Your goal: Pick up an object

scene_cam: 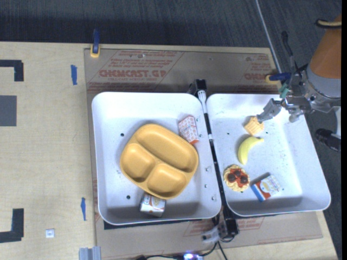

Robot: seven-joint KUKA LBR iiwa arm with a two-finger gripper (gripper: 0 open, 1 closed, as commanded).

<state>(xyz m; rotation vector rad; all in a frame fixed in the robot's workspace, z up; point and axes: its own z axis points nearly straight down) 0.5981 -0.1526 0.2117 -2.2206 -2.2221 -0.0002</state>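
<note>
The grey arm (325,75) with its orange band reaches in over the far right corner of the right bin (303,199). Its fingers (269,111) slant down toward the bin floor, and whether they are apart or together cannot be told at this size.

Just below the fingertips, touching or nearly so, lies a small tan cracker-like square (252,125); it is not visibly between the fingers. A little nearer the camera than that, a yellow banana (246,148) rests curved on the bin floor. Further still from the fingers, toward the bin's near edge, sit a small round pizza-like piece (236,178) with red and dark toppings and, just beside it, a red, white and blue packet (265,187) (its print is too small to read).

Well away from the fingers, across the divider, the left bin (108,145) holds a large yellow compartment tray (158,160), lying at a tilt. A red-and-white wrapper (188,129) lies just beside the tray's far edge, on the side closest to the fingers. A small pale carton (152,205) touches the tray's near edge, apparently partly tucked under it.

Both bins stand on a cardboard sheet (179,69) on the light wooden table (43,161).
</note>
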